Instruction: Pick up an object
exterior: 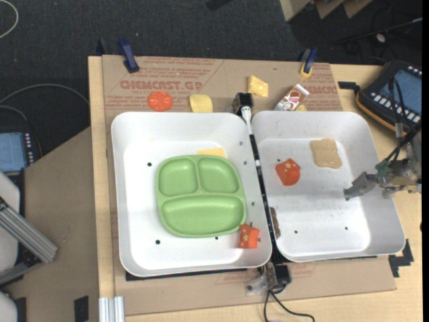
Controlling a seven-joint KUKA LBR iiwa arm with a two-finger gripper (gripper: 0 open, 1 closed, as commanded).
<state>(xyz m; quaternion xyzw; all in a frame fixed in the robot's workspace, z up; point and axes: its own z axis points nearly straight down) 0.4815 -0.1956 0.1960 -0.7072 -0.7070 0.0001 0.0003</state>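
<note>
My gripper (356, 188) sits low over the right bin (382, 237), near its right wall, reaching in from the right edge. Finger state: cannot be determined from this view, since the tip appears as a single dark blur.

The red strawberry-like toy (288, 172) lies in the right bin's left half, well apart from my gripper; its long axis runs roughly top to bottom, narrow end possibly downward. The tan bread-like piece (326, 153) lies near it, up and right, long axis roughly vertical in frame.

The left bin (127, 180) holds a green divided plate (200, 196), with a small orange block (249, 236) just beside its lower right corner.
</note>
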